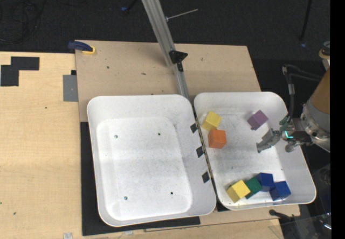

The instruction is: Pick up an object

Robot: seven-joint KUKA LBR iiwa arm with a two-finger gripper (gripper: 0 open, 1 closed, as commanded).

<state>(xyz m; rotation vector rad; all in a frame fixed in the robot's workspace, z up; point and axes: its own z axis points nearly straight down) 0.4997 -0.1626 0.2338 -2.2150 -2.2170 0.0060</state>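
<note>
Spanning the wooden table (161,68), two shallow white bins sit side by side: the left bin (143,160) lies well to the left of the jaws (276,141), and the right bin (302,178) lies directly beneath them. A slanted aluminium rail (159,20) rises from the table beyond the bins, up and to the left of the jaws.

The arm (323,109) enters from the right edge and places the jaws over the right-hand part of the right bin. The jaws stand apart with nothing visible between them; one finger (265,142) points left toward the bin centre.

Objects in the right bin, by position from the jaws:
- Purple block (257,119): near, just above and to the left, not touching.
- Orange cube (216,139): well to the left, near the divider between the bins.
- Yellow cube (211,120): up and to the left, just beside the orange cube.
- Blue blocks (273,185): below, near the front wall.
- Green block (253,186): below and left, between the blue blocks and a second yellow block (237,190).
</note>
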